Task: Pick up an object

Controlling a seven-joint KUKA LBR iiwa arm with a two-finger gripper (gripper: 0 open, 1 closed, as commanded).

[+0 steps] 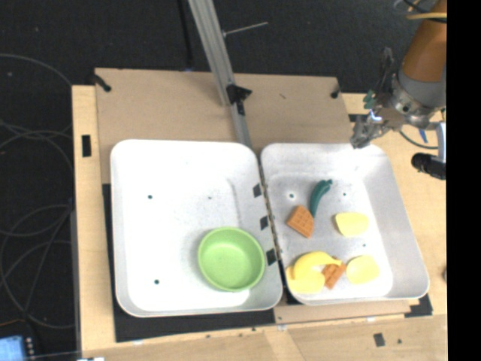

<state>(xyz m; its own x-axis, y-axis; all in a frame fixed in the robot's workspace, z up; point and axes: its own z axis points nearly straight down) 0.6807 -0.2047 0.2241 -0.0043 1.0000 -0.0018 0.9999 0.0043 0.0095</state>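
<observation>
Claw (363, 138) state unclear; green pepper (320, 195) long axis near-vertical, upper end tilted right.

This looks like a robotics lab. A plywood counter (188, 111) carries two shallow white bins (135, 201) side by side, with a slanted aluminium rail (214, 43) mounted behind them. Loose cables (30, 164) trail across the dark floor, and a grey-and-orange robot arm (425, 59) reaches in.
</observation>
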